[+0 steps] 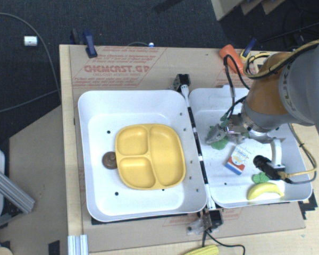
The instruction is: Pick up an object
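Note:
In the right bin (218, 193) my gripper (220, 134) hangs low over the left part, reaching in from the right. A small green object (218, 143) lies right at its tip, partly covered by it; whether it is held is not visible. A small white box with blue and red print (236, 161) lies just right of that. A yellow banana (265, 191) rests at the bin's front right, with a small green piece (261, 177) touching its top.
The left bin (95, 195) holds a yellow divided plate (149, 156) in its middle and a small brown round thing (109, 160) against the plate's left edge. The divider (194, 137) between the bins runs just left of the gripper.

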`<state>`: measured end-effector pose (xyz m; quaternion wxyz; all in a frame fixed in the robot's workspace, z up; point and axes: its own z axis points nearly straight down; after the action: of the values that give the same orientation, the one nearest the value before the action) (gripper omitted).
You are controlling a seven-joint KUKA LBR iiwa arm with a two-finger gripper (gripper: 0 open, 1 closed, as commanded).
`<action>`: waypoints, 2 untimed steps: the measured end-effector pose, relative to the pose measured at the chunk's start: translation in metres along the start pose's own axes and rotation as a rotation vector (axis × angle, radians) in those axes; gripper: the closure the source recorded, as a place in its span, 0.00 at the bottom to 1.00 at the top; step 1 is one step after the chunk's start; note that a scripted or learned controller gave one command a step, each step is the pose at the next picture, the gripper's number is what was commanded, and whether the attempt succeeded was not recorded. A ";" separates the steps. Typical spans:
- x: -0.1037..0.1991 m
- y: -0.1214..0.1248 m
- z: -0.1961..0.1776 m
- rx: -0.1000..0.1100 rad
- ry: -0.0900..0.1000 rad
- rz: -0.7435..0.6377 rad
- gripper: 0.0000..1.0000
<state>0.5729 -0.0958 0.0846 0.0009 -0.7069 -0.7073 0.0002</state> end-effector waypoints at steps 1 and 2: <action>-0.002 0.009 0.000 -0.003 -0.001 0.000 0.00; -0.002 0.009 -0.011 -0.006 -0.002 0.000 1.00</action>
<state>0.5823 -0.0976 0.0953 -0.0020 -0.7070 -0.7072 -0.0013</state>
